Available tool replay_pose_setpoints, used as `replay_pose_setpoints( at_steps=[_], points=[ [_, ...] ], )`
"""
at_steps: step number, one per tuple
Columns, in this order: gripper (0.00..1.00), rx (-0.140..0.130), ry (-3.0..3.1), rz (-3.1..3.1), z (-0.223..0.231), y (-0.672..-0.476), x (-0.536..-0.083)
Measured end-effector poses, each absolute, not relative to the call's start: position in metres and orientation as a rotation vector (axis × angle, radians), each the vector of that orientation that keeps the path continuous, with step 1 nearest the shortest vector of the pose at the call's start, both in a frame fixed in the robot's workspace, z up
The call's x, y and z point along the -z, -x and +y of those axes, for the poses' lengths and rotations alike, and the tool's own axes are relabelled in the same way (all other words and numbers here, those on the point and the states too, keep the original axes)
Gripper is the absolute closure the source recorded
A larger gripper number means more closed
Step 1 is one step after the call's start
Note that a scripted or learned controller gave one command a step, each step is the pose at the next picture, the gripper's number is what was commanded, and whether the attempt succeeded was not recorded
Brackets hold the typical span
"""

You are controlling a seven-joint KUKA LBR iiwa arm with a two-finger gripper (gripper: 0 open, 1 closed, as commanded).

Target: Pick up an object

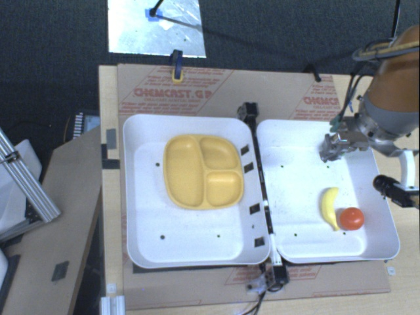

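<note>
From my seat the gripper (331,146) hangs over the upper part of the right bin (295,176), carrying nothing that I can see. Whether the jaws are spread or closed I cannot tell; the assembly is a small grey blur at this slant.

My landmark is the banana (329,207). It lies on the right bin's floor, toward the near rim, and its long axis runs roughly up and down the view, with a slight curve. Touching its lower right end, or very nearly, sits a small red-orange ball (352,218), perhaps a tomato. The gripper is on the far side of the banana, almost in line with its long axis and clearly apart from it, with bare bin floor between.

So I judge the coming move is a short travel toward the near rim and then a descent. To span the banana's narrow width, I would want the jaws closing across that axis, and above its upper half, away from the ball.

The yellow divided plate (202,171) lies well to the banana's left, in the other bin (144,176).
</note>
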State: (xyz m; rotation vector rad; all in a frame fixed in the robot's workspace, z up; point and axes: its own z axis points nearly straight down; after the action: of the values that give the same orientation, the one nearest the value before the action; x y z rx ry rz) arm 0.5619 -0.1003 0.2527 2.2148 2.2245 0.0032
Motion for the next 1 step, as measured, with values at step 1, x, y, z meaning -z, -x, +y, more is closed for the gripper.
replay_pose_setpoints(
  at_steps=[1],
  points=[
    [1.00, -0.003, -2.212, 2.231, -0.0513, -0.5520, -0.2583]
  ],
)
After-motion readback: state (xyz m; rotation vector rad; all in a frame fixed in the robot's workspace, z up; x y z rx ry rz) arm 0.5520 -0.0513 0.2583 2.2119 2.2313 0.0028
